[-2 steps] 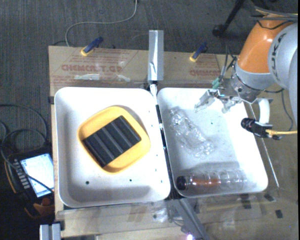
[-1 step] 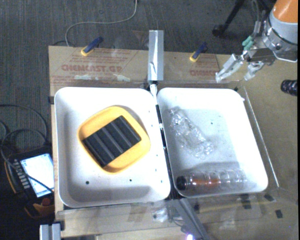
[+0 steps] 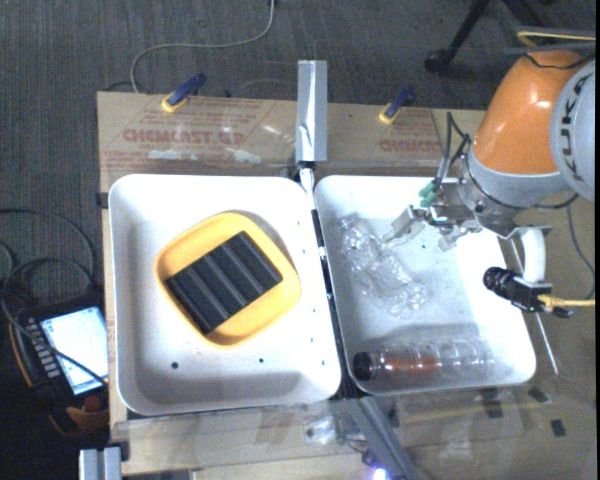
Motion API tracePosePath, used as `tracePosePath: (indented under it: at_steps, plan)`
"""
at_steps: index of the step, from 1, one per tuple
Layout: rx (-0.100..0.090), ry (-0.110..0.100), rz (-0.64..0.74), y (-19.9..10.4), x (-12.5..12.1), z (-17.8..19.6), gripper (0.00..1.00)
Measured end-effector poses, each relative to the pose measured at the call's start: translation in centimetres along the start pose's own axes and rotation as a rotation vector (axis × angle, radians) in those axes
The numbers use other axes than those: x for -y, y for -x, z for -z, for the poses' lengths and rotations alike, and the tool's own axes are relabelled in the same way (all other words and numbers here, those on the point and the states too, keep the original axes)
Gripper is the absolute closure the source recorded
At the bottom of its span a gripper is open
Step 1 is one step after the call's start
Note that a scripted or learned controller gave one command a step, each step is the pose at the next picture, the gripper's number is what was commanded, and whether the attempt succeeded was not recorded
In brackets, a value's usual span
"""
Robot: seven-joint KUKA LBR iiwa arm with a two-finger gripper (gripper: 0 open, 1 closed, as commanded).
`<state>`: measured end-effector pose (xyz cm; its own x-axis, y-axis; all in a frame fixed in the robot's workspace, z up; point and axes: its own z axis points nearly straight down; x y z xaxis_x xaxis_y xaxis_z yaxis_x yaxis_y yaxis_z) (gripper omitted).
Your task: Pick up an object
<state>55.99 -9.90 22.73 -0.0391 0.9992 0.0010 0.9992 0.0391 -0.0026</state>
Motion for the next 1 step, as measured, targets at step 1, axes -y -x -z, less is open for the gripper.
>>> tracePosePath:
  at_steps: [1]
  plan:
    - [0.002,-0.001,-0.082,0.34,-2.78,-10.66,0.00]
